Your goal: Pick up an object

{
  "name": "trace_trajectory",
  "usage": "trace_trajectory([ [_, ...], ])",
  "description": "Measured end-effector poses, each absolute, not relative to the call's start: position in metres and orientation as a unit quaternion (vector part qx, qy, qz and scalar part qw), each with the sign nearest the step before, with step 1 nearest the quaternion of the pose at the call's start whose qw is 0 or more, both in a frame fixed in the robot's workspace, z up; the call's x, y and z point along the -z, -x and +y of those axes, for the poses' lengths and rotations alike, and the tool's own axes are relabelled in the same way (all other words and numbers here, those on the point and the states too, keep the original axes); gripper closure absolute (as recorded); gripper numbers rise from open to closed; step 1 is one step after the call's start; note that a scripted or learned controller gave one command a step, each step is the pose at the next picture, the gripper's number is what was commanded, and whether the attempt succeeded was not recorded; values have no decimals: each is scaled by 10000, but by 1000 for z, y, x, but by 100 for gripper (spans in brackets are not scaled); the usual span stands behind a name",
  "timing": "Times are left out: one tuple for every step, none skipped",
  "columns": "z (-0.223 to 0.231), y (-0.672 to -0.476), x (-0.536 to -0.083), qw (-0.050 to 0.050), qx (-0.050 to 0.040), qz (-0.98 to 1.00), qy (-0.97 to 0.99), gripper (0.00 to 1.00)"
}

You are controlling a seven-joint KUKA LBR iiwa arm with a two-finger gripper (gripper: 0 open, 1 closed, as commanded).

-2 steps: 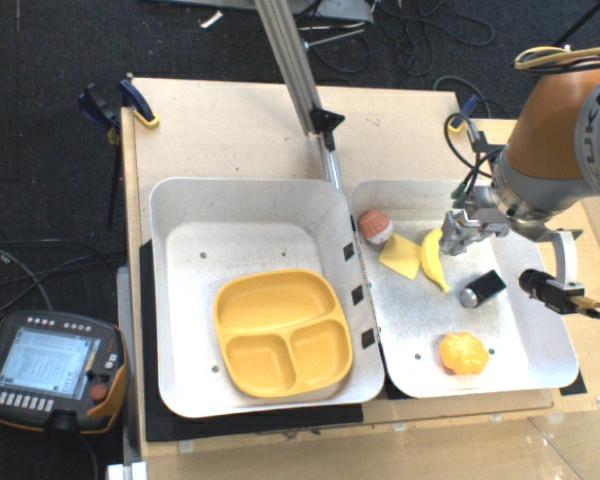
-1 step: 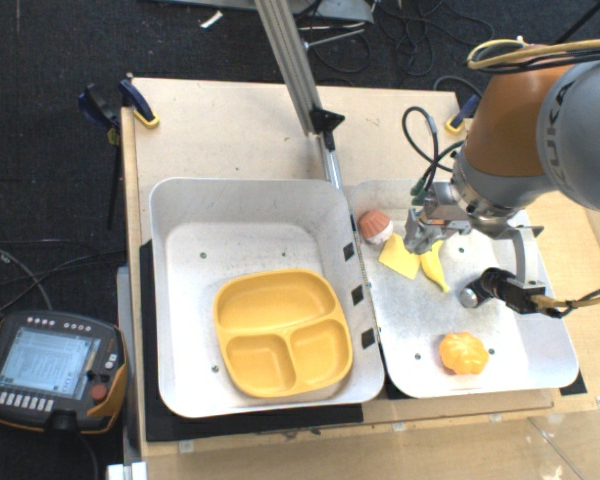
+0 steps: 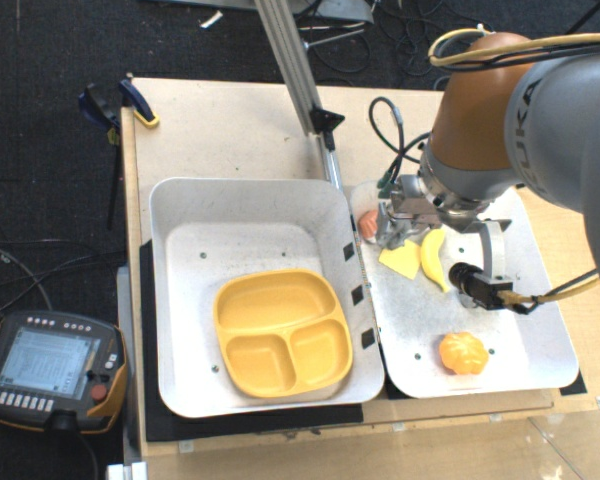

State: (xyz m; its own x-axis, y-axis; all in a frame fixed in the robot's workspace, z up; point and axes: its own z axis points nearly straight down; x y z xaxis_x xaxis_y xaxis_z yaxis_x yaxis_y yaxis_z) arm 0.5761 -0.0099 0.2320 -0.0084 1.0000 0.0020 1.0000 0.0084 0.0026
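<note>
Banana (image 3: 435, 258) beside cheese wedge (image 3: 403, 262) under tool (image 3: 400, 230), finger state unclear, near bin wall (image 3: 352, 258).

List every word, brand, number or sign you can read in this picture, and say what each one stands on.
"KUKA", partly visible in pale letters running down the grey robot arm.
Screen and buttons of the grey handheld control pendant on the floor: too small and blurred to read.
Yellow three-compartment plastic tray, both shallow white bins, and the food pieces: no text.
</note>
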Motion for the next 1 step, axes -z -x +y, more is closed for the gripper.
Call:
trace_trajectory([
  [52,-579,-240,-6,-12,7101,-7041,100],
])
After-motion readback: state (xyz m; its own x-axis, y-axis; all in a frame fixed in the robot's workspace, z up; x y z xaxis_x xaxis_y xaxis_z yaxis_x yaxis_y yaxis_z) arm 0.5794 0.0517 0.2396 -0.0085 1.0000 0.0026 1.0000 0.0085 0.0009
